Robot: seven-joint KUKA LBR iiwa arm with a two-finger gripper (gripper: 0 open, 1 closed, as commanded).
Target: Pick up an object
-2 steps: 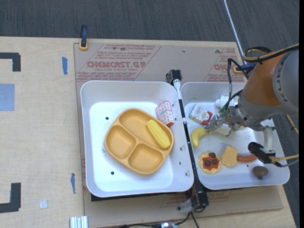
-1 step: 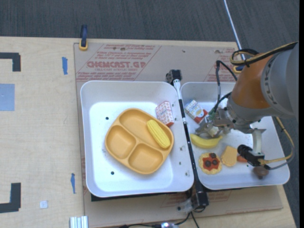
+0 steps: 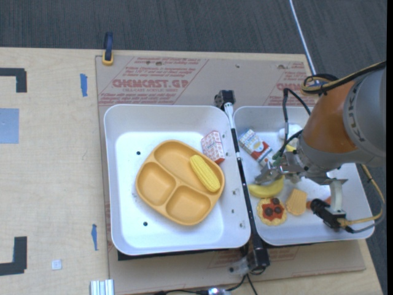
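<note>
Only readable thing is the red print on the brown protective sheet [image 3: 184,78] under the bins: looks like "CHEMCAST GP". The smaller lines and the carton labels are too blurry.

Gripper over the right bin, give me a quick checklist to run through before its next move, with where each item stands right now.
1. Gripper is over the right bin: ok.
2. Gripper is near a target; it sits just above the banana: ok.
3. Something is held between the fingers: cannot tell.
4. Banana has room around it: not ok; the pizza slice and cheese wedge lie close beside it.
5. Cable hangs free of the toys: ok, it loops above the arm.
6. Corn rests on the yellow tray in the left bin, out of the way: ok.
</note>
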